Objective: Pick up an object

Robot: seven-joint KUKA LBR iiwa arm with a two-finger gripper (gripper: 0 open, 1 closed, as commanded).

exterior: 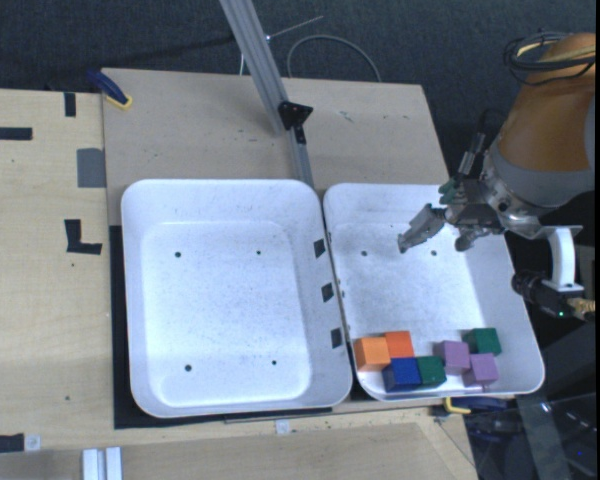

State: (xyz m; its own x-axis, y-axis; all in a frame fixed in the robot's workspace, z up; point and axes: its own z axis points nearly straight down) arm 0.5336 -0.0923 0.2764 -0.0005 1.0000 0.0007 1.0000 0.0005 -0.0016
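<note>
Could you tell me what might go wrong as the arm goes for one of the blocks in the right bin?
1. The blocks are packed together against the near wall of the right bin, so a finger may land on a neighbour rather than slide beside the target.
2. The purple block and green block sit close to the bin's corner, so the gripper could strike the rim.
3. A push may only shove the cluster.

You have a tan bench (40, 268) carrying two shallow white bins side by side: left bin (140, 218), right bin (525, 353), rims touching.
</note>
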